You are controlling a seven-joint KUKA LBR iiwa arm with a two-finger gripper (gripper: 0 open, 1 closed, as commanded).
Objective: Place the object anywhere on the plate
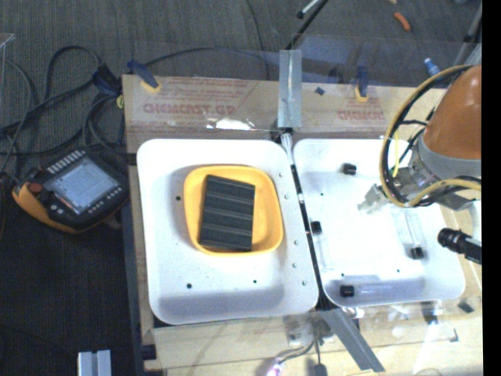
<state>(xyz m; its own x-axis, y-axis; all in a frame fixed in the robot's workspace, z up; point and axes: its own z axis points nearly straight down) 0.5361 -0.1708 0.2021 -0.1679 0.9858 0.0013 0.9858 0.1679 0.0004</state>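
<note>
Hanging over the right bin (368,265), the arm (458,131) comes in from the right edge, orange band up top, grey wrist below it, yellow and black cables looped around the joint. The gripper (376,200) sits at the end of it, a pale translucent tip poking out toward the middle of that bin, and whether it is apart or together, I cannot tell from this angle; too blurred, too much cable in the way. Nothing visible is caught in it.

Out from there, the right bin's white floor carries a few small dark bits: one near the top (349,168), one on the right side (416,251), one down at the front edge (347,291).

Across the divider now, into the left bin (156,272). A yellow plate (190,202) sits at its centre, squarish with rounded corners. And on the plate, right in the middle, lies the object (228,212): a dark ribbed rectangular block, lying flat. Its long axis runs from the back of the bench toward the front, tipped just slightly, far end leaning right, near end left. The ribs run across it, side to side. It sits fully inside the plate's rim, yellow showing on all sides.

Well off to the left, on the dark floor, rests a control pendant (74,190) with a lit screen.
</note>
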